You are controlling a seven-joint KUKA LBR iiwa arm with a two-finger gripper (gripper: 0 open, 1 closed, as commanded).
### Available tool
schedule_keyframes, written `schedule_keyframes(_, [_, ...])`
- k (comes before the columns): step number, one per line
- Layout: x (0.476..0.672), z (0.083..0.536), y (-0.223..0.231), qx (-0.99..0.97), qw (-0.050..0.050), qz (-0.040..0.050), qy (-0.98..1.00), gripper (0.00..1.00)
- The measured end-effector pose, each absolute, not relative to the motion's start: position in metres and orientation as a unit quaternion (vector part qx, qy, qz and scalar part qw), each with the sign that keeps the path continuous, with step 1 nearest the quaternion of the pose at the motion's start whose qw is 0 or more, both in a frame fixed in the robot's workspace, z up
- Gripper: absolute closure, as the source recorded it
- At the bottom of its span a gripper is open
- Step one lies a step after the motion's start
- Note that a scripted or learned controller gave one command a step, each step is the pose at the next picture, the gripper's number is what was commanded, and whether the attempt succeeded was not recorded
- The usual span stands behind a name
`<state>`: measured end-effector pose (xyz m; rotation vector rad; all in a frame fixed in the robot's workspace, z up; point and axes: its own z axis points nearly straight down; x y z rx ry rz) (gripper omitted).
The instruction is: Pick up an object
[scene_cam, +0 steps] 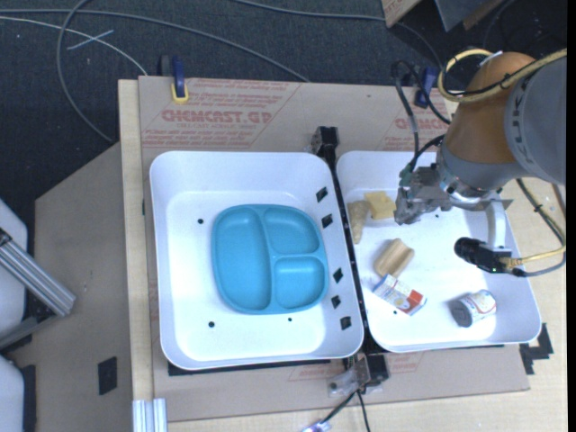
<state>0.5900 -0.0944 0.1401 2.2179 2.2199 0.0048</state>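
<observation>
The gripper point(408, 212) reaches down into the right bin point(517, 327), near its back left part. Its tip hovers just right of a pale yellow lump point(381, 205) and a tan piece point(358, 218) by the bin's left wall. A tan block point(393, 257) lies below the gripper in the bin's middle. Further forward lie a small red and white packet point(400, 295) and a grey and white round thing point(473, 307). I see nothing between the fingers.
The left bin point(180, 313) holds a blue divided plate point(269, 258). A black divider rail point(342, 232) runs between the two bins. The arm's grey and orange body point(495, 124) hangs over the right bin's back right corner.
</observation>
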Motion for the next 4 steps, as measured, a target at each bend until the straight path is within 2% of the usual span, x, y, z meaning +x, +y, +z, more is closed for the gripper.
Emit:
schedule_keyframes(1, [0.585, 0.201, -0.090, 0.707, 0.003, 0.0023, 0.708, 1.00])
schedule_keyframes(2, [0.585, 0.218, -0.090, 0.707, 0.001, 0.0011, 0.707, 1.00])
schedule_keyframes(4, [0.542, 0.206, 0.012, 0.705, -0.003, -0.0005, 0.709, 1.00])
